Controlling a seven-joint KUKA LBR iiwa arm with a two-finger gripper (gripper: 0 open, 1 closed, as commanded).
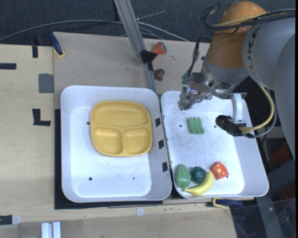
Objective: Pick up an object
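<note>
Green block (196,125): upper middle of right bin (248,167), lying free on its floor. Tool (187,99): just above and left of the block, at the bin's top left corner, nothing between its fingers; cannot tell whether spread or pressed together. Bottom of right bin: green item (182,175), dark green ball (198,174), banana (202,186), red item (219,170), clustered. Left bin (74,182): yellow tray (122,128).

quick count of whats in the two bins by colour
Yellow: 2, the divided plate in the left bin and the banana in the right bin
Green: 3, the ridged block, the light green piece and the dark green piece
Red-orange: 1, the small piece
Total: 6
</note>
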